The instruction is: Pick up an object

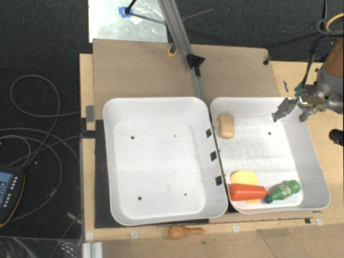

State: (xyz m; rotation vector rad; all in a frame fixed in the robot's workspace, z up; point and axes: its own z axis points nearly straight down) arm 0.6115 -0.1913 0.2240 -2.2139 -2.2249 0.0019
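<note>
In the right bin [301, 144] lie a tan rounded block [226, 126] near its far left corner, a yellow round object [244, 177], an orange-red carrot-like piece [248, 192] and a small green bottle [282, 191] along the near edge. My gripper [291, 110] hangs over the bin's far right corner with its two fingers spread and nothing between them. It is well apart from every object.
The left bin [156, 160] lies beside the right one. An orange-brown pear-shaped item [184, 231] lies on the bench in front of the bins. A metal pole [177, 26] slants across the back. Cables [32, 133] lie on the floor at left.
</note>
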